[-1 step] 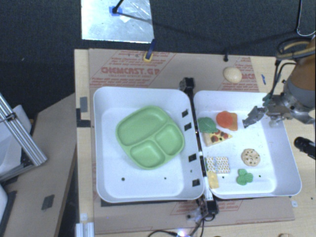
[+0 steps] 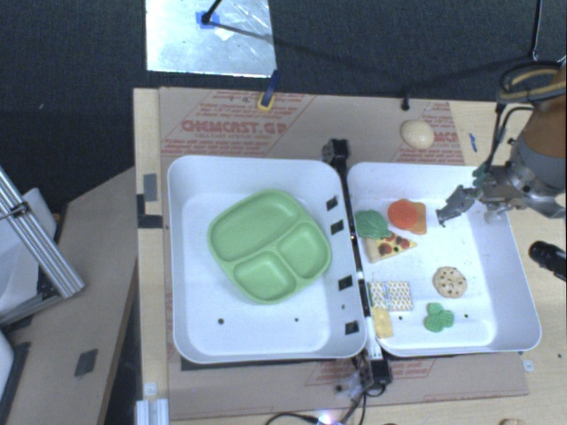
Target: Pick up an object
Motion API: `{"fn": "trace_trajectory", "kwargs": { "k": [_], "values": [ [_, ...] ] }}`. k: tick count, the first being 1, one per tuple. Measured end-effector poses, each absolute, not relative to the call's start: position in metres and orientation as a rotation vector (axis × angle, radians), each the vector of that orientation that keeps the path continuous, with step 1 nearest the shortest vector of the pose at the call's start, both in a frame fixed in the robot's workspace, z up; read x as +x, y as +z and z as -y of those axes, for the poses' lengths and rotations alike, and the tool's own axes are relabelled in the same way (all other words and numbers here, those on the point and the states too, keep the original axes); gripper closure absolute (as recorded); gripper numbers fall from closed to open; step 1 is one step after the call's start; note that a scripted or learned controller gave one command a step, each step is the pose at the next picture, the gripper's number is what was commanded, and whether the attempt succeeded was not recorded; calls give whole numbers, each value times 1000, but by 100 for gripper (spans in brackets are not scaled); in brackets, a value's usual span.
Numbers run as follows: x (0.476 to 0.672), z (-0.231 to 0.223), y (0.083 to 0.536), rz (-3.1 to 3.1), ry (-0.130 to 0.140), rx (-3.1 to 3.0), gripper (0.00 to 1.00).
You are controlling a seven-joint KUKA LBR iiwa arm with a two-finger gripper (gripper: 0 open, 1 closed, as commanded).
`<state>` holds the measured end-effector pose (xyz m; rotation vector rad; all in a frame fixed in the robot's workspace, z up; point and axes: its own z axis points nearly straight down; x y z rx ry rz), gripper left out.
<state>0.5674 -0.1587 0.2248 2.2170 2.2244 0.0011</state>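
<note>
reaching in from the right of the camera view, the grey arm [image 2: 540, 162] holds its pincer [image 2: 452, 209] low over the upper right part of the right bin [image 2: 509, 282]; the two fingers look spread apart with nothing between them, so the pincer is released. just to the left of the fingertips lies an orange-red toy food piece [image 2: 407, 214], close to the pincer but not touching it. a green leafy piece [image 2: 370, 223] sits beside it on the left, and a pizza slice [image 2: 390, 244] lies just below the two. lower in the same bin there is a chocolate chip cookie [image 2: 450, 282], a small green broccoli-like piece [image 2: 438, 318] near the front wall, a pale checked cracker [image 2: 391, 295] and a yellow piece [image 2: 381, 323] against the divider side. the left bin [image 2: 190, 237] holds a light green divided plate [image 2: 269, 245] with three compartments, lying slightly turned. both bins rest on a cardboard sheet [image 2: 230, 118] on the desk [image 2: 97, 273]. behind the right bin, on the cardboard, sits a beige egg-like object [image 2: 417, 133], well apart from the pincer. a shiny foil square [image 2: 211, 23] lies on the dark floor beyond the desk
</note>
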Motion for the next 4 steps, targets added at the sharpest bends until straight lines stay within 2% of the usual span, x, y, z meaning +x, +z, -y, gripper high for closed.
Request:
{"fn": "trace_trajectory", "kwargs": {
  "k": [1,2,3,4],
  "values": [
    [561,160,181,-2224,-2,2221,0],
    [564,157,119,-2225,-3,2223,0],
    [564,157,82,-2224,-1,2222,0],
    [566,157,95,-2220,3,2218,100]
  ]
}}
